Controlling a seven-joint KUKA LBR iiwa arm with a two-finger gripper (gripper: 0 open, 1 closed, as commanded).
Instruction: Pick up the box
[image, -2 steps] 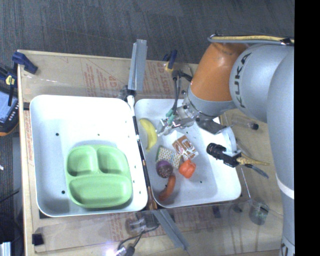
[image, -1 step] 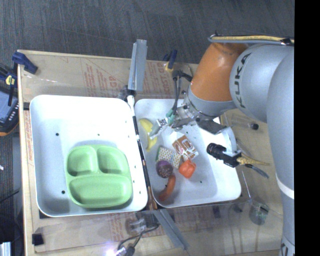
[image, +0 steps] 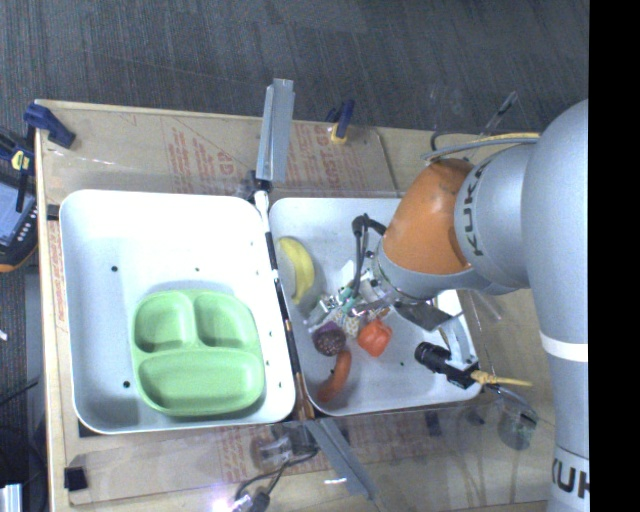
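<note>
A small box (image: 338, 318) with busy colourful print lies near the middle of the right bin (image: 322, 215), partly covered by the gripper. My gripper (image: 352, 299) reaches down at the box's upper right side, right against it. The orange wrist and grey arm hide the right half of that bin. I cannot see whether the box sits between the fingers.
Around the box lie a yellow banana (image: 296, 266), a dark purple round thing (image: 329, 341), a red-orange piece (image: 374, 339) and a brown sausage-shaped thing (image: 338, 374). The left bin (image: 100, 230) holds a green divided tray (image: 197, 352).
</note>
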